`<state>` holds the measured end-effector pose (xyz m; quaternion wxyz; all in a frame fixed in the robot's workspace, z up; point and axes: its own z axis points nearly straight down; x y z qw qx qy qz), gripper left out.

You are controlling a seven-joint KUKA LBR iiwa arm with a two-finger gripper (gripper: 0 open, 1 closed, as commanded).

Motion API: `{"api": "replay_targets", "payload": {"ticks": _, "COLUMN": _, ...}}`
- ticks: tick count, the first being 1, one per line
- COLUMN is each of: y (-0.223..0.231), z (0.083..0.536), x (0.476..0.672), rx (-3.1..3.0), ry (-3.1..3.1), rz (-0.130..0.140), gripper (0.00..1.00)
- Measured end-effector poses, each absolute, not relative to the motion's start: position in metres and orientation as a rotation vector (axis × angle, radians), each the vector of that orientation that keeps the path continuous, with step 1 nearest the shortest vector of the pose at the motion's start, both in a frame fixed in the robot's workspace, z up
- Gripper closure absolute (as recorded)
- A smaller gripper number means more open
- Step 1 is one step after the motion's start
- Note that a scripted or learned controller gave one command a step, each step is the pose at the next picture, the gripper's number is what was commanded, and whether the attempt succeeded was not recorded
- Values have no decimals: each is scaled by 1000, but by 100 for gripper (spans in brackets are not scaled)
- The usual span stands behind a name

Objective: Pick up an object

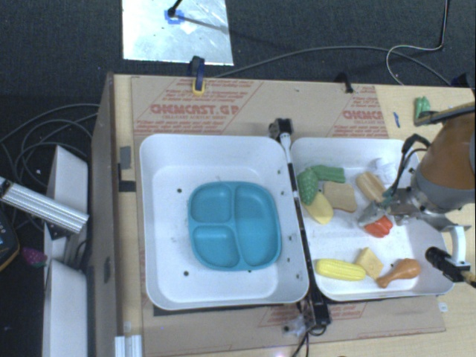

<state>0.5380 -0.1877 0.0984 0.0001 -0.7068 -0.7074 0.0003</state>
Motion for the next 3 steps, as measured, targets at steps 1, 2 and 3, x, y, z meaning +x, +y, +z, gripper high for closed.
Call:
{"api": "replay_targets", "payload": {"ticks": 1, "y": -207, "z": 133, "x": 584, "rx": -2221, "ry": -2228, "rz": -2, "gripper": 0}}
{"api": "replay_targets", "payload": {"ticks": 2, "y": -131, "z": 127, "x": 636, "rx": -2217, "ry": -2227, "rz": -5, "gripper": 0}}
{"api": "replay_targets", "payload": {"ticks": 3, "y": -172, "z": 169, "x": 620, "rx": -2222, "ry": -2227, "rz": -2, "gripper": 0}}
